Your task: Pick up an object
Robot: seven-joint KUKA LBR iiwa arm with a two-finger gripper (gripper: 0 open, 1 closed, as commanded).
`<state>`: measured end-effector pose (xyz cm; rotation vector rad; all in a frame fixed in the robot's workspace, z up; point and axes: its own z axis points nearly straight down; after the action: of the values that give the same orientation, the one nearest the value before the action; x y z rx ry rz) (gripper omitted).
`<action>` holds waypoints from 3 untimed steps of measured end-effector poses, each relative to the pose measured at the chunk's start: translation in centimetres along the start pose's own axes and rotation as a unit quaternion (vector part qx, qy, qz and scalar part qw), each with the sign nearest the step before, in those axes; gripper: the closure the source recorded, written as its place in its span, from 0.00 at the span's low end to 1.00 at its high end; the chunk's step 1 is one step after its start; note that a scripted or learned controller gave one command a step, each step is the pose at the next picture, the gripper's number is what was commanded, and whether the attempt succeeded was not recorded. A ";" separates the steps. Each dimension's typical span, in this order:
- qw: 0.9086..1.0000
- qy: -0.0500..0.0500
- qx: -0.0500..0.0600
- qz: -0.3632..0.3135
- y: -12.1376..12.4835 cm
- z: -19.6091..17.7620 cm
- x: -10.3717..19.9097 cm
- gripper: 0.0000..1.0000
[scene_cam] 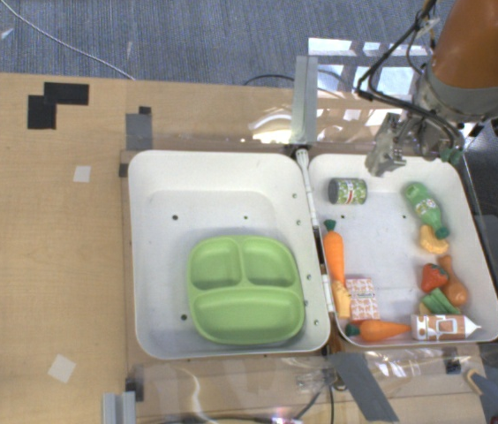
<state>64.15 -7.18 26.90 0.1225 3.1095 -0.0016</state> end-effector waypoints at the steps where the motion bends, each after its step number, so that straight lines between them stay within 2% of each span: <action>1: 0.986 0.010 -0.001 -0.168 -8.4 4.2 -1.1 1.00; 2: 0.985 0.002 0.000 -0.171 -8.1 2.7 -1.5 1.00; 3: 0.985 0.003 0.000 -0.171 -8.1 2.7 -1.5 0.00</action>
<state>65.07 -15.34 24.22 -0.4113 3.0905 -0.0080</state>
